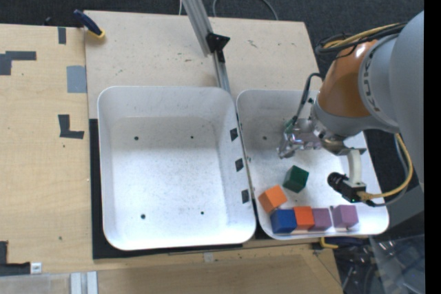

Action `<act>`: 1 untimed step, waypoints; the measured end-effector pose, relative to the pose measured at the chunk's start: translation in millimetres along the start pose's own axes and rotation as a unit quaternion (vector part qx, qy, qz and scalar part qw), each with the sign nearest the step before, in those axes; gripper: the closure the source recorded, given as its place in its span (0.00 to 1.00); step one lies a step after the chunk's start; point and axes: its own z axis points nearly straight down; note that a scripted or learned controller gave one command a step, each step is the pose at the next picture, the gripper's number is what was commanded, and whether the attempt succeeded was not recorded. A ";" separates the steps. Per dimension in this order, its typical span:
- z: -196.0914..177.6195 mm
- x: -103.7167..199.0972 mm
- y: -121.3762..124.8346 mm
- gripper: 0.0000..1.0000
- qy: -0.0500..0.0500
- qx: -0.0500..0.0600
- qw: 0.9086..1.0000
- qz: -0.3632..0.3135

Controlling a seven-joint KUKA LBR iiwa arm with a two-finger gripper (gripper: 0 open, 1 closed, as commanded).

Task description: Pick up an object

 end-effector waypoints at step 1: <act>31.1 -34.4 -20.8 1.00 0.000 0.001 1.000 0.002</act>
